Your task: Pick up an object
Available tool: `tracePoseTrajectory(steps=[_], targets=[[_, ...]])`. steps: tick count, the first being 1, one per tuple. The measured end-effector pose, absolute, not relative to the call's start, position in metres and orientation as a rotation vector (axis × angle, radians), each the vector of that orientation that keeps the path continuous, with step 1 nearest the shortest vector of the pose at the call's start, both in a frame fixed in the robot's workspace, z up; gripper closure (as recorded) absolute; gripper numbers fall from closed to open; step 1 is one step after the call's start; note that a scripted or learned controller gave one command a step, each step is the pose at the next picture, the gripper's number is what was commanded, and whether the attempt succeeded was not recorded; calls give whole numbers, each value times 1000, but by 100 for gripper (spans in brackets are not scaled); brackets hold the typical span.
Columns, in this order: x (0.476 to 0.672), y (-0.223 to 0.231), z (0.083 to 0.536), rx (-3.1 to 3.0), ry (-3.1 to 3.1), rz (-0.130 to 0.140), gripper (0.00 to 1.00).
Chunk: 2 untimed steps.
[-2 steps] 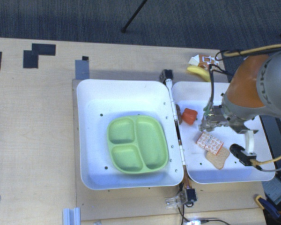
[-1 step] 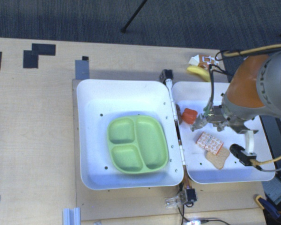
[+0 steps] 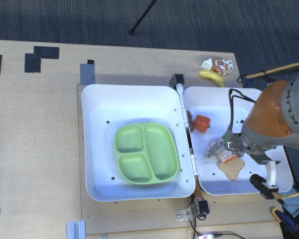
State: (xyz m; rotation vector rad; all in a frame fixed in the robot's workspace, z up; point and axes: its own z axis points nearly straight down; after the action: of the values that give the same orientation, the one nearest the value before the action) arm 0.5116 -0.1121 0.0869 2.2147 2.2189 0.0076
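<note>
Two white bins: left bin [image 3: 89,133], right bin [image 3: 209,96]; one green divided plate [image 3: 146,153] in the left; one red item [image 3: 202,123]; one toast slice [image 3: 231,169] at its 5 o'clock; one banana [image 3: 211,76] on the bench.

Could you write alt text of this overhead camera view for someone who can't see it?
A grey-and-orange robot arm reaches into the right white bin, its gripper low beside a toast slice and a red toy. The left bin holds a green divided plate.

Divided tray [image 3: 147,153] in left bin [image 3: 97,133] – toast [image 3: 231,169] in right bin [image 3: 209,98]
</note>
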Motion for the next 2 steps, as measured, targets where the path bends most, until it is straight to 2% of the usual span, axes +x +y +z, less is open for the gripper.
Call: tracePoseTrajectory(steps=[1, 2], targets=[[514, -112, 98, 2210, 2218, 14, 100], [488, -33, 185, 2214, 2227, 6, 100]])
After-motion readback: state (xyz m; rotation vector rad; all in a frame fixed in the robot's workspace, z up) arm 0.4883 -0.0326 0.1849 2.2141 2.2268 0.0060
